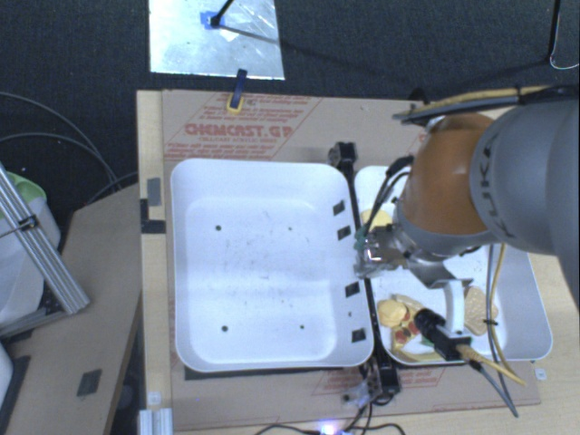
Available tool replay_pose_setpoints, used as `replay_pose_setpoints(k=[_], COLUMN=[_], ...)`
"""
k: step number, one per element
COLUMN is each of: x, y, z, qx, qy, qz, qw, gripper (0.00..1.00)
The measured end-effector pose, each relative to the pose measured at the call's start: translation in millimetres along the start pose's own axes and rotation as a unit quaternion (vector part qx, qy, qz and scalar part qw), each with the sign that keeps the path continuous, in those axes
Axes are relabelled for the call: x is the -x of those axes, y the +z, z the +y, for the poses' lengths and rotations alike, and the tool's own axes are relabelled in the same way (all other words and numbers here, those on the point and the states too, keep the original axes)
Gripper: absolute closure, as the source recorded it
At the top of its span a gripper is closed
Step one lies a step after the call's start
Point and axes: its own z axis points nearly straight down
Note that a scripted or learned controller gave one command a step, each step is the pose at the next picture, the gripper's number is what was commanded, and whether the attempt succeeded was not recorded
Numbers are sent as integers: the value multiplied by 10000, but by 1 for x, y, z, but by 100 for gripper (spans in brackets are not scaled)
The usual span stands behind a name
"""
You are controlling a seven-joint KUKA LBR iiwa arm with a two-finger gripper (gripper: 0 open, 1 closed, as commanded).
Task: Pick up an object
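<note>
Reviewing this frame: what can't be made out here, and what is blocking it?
- Gripper: in the camera view the arm covers it, so its finger state and any hold cannot be told.
- Right bin: the arm hides most of its floor; the objects at its lower left corner are cluttered and too small to identify.
- A yellow item beside the wrist is mostly hidden by the arm.

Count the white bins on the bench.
2. Left bin sits in full view at centre. Right bin lies beside it, mostly covered by the arm; its contents may be partly hidden.
</note>
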Motion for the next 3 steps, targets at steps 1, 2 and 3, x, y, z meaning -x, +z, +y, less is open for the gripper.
replay_pose_setpoints(k=[1, 2, 3], x=[-43, -41, 18], y=[-179, -195, -264], z=[-8, -8, -9], qx=[39, -28, 4], qy=[26, 54, 98], qz=[-1, -22, -28], qw=[10000, 10000, 9999], gripper=[100, 100, 100])
